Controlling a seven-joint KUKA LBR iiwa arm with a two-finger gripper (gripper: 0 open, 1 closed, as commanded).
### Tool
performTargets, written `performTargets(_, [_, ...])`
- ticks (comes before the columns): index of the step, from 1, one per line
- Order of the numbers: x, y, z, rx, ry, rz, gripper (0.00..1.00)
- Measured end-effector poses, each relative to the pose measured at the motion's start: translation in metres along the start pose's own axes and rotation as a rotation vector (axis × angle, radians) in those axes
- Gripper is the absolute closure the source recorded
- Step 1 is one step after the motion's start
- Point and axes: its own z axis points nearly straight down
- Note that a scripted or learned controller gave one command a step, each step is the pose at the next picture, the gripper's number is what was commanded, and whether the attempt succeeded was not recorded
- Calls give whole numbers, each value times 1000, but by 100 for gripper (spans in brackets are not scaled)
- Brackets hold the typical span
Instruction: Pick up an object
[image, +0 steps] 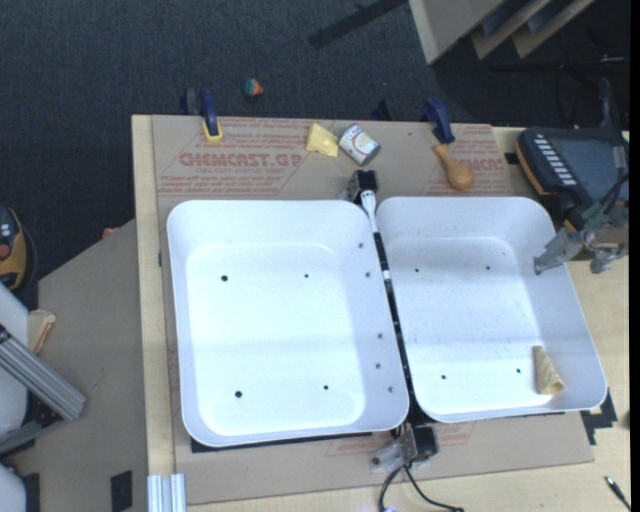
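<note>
So the two-finger grey metal gripper (570, 250) is poking in from the right edge, sitting over the right rim of the right shallow white plastic bin (470, 225); can't really tell how far the fingers are spread from this angle, and there's nothing visibly between them. The only thing in that bin is a small tan cork-like stub (547, 369) lying down in the near right corner, right up against the bin wall; it's well apart from the gripper. The left shallow white bin (200, 300) sits right beside it, rims touching. Behind the bins, on the brown cardboard sheet (260, 160), there's a yellow wedge-shaped block (322, 141), a little white-and-grey cylinder (359, 144) just beside it, and a wooden-handled tool (453, 167) further right.
</note>
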Motion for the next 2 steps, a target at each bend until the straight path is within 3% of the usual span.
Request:
performTargets(1, [-3, 12, -267, -22, -10, -2, 0])
performTargets(2, [91, 10, -217, 5, 3, -9, 0])
